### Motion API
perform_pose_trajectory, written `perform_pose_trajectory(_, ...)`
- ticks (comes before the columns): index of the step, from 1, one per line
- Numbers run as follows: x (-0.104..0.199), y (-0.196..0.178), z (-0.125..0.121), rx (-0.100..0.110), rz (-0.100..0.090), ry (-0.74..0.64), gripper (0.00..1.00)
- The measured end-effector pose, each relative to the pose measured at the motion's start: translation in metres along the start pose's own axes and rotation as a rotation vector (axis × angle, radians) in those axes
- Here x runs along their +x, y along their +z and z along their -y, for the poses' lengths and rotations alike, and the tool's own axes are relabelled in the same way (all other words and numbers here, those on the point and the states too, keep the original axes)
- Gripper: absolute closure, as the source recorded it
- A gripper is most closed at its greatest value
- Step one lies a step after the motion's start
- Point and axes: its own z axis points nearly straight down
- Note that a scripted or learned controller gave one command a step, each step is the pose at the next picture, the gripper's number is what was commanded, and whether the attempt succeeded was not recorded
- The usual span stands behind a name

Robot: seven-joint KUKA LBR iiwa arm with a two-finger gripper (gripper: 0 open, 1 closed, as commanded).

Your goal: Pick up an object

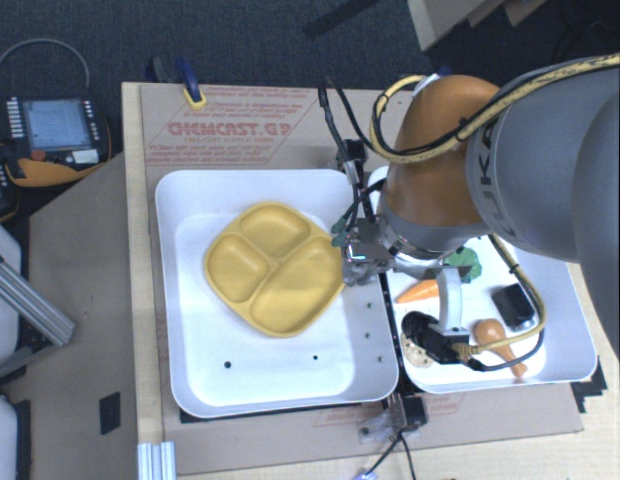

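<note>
A yellow plate [273, 266] lies in the left bin [180, 298]; right of the plate, at its edge, sits the gripper [356, 253], its state hidden; farther right lie a carrot [418, 291] and perhaps a spoon [498, 340].

Your arm [550, 158] comes in from the right of the scene, its broad grey link filling the upper right and slanting down toward the middle. Above the wrist you see the orange band [445, 158] as a rounded dome, with a yellow-and-black cable [430, 148] looped over it and running back along the grey link. Below the band the wrist narrows to a grey collar and points down and slightly left. Your hand [352, 253] sits at the collar's lower left edge, low and close to the middle of the scene. Its fingers are hidden under the wrist body, so you cannot judge their spread.
</note>
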Motion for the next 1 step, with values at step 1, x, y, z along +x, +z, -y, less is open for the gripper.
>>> perform_pose_trajectory(1,-0.0035,-0.0004,-0.0006,-0.001,0.002,0.006,0.00)
